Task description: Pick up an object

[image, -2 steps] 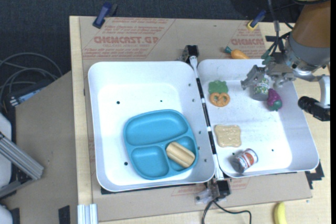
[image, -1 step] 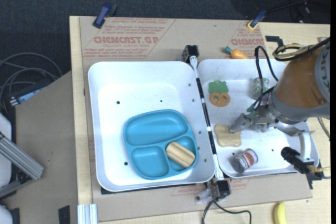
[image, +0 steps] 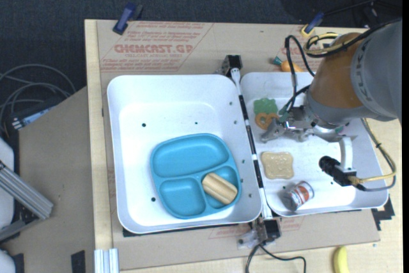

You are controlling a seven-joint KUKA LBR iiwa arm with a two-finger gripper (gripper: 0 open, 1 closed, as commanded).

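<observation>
A: Log entry. The arm (image: 358, 73) reached in from the right, low over the right bin (image: 364, 198). The hand (image: 281, 128) sat at the bin's left part, just beside a green toy (image: 264, 105) with an orange piece (image: 263, 119) under it.

B: State of the hand?

A: Could not be told; the metal parts were too small and blurred to read as released or clenched. Nothing was seen between them.

B: Candidate objects?

A: In the right bin: the green toy and orange piece near the divider, a tan flat slab like a cracker or toast (image: 278, 165) just below the hand, and a small can (image: 296, 194) near the front wall. In the left bin (image: 128, 137): a blue divided plate (image: 185, 160) with a bread roll (image: 220, 187) lying in its lower right compartment.

B: Step in hand?

A: Judged as the approach, before any lift; every object lay on a bin floor or the plate.

B: Next move?

A: Likely to settle over the nearest item, the green toy or the slab, then squeeze and rise. The slab lay flat, so it would probably be harder to catch.
</observation>
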